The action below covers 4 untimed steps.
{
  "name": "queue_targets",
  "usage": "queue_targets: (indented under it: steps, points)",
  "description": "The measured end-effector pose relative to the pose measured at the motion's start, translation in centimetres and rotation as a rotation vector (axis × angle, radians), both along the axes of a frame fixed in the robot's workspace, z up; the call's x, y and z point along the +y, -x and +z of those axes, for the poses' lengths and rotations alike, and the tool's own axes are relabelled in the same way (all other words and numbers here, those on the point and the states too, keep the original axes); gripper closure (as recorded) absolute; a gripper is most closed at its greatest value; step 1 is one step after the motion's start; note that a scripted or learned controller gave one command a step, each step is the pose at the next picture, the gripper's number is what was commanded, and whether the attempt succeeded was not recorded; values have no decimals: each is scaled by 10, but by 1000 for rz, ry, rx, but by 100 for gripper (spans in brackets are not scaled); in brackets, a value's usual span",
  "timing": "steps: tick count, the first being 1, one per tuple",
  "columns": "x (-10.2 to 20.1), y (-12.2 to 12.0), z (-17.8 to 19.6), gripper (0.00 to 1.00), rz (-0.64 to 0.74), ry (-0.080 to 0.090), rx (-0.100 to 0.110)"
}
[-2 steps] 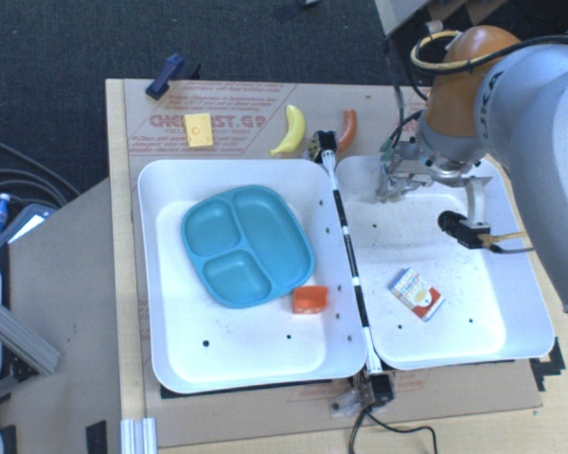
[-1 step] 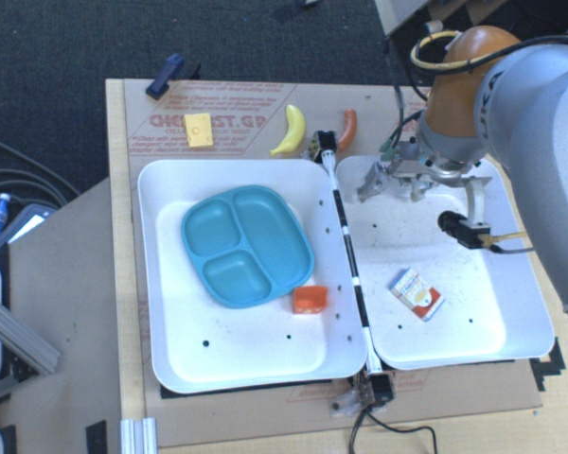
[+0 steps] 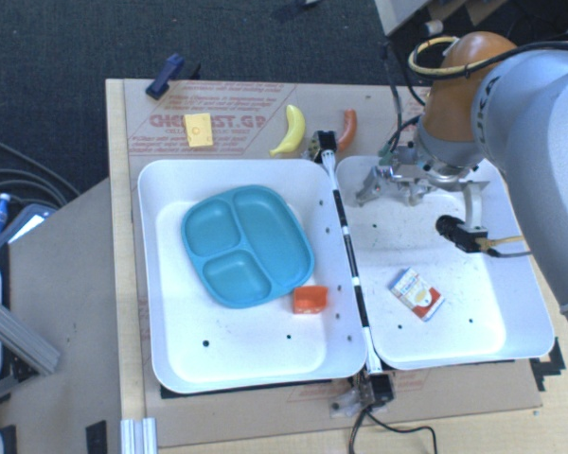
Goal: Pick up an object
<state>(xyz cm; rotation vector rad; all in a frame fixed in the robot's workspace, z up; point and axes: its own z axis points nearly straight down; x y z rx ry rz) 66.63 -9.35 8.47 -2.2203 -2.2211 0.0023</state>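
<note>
At the left, your first bin (image 3: 161,282) holds a blue plate (image 3: 246,244), with a small orange block (image 3: 310,299) just beside its lower right corner and near the wall between the bins. Past that wall, in the right bin (image 3: 473,334), the gripper (image 3: 390,185) hangs low over the upper left corner, and a small carton (image 3: 417,294) lies flat near the middle, well apart from it. Treat the carton as your likeliest pick, since it has bare floor on every side. Bring the gripper down the bin toward it, and turn the wrist first, because the carton sits skewed to the walls. Line the grip across its short side and descend almost to the floor, as the carton is low. It looks light, so close gently or it may slide or crush. The block is a poorer choice, crowded by the plate and the wall. You cannot tell whether the gripper is open or closed, because the wrist masks it from above. The corner beneath it is hidden too, and the arm (image 3: 530,112) covers the bin's upper right. The carton's print is too small to read.
</note>
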Motion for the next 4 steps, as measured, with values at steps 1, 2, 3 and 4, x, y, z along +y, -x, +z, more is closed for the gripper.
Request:
queue_targets:
  steps: [1, 2, 3, 4]
  points:
    - [2, 0, 0, 0, 0, 0, -1]
    - [2, -1, 11, 100, 0, 1, -3]
    - [2, -1, 11, 0, 0, 1, -3]
    - [2, 0, 0, 0, 0, 0, 0]
